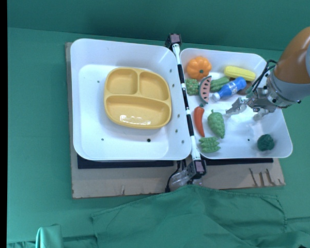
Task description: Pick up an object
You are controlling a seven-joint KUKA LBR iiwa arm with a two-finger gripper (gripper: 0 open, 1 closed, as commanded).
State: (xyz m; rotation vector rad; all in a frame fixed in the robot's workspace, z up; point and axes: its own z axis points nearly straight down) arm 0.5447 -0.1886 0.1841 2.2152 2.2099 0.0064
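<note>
Right then: gripper (246,109) over right bin (279,130), fingers spread open w/ nothing between, just right of blue bottle (230,88). Bottle lay btw corn cob (239,73) and watermelon slice (204,88). Pumpkin (198,66) near top-left corner; broccoli (191,86) below it. Carrot (198,120), green berry-like piece (216,124), pea pods (209,144) along left side. Dark green ball (265,142) at bottom right, well apart. Yellow divided tray (138,97) in left bin (93,133).

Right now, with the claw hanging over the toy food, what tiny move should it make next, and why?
Probably ease straight down. The gripper hovers open in the right bin, with nothing between its fingers. The blue bottle lies just beyond it, the bumpy green vegetable beside it.
</note>
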